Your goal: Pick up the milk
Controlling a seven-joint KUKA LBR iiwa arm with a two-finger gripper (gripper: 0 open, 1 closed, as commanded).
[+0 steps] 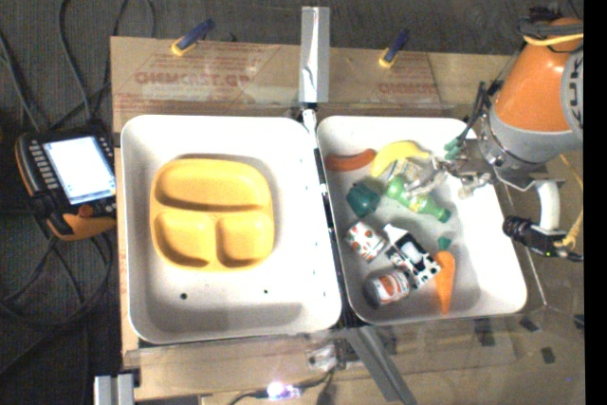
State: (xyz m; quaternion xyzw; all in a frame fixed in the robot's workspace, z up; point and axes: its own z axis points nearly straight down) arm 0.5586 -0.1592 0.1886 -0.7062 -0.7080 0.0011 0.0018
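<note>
The milk (413,258) is a small carton with black and white cow patches, lying near the front of the right bin (493,232). It sits between a red and white can (364,240) and a carrot (444,281). My gripper (432,173) hangs lower into the back of the same bin, over the clear end of a green bottle (384,198) and beside a banana (398,153). It is well behind the milk and apart from it.
An orange sausage (349,159) lies at the right bin's back left. A tin can (386,287) rests at its front. The left bin (142,289) holds a yellow compartment tray (214,211). A handheld pendant (71,171) sits left of the bench.
</note>
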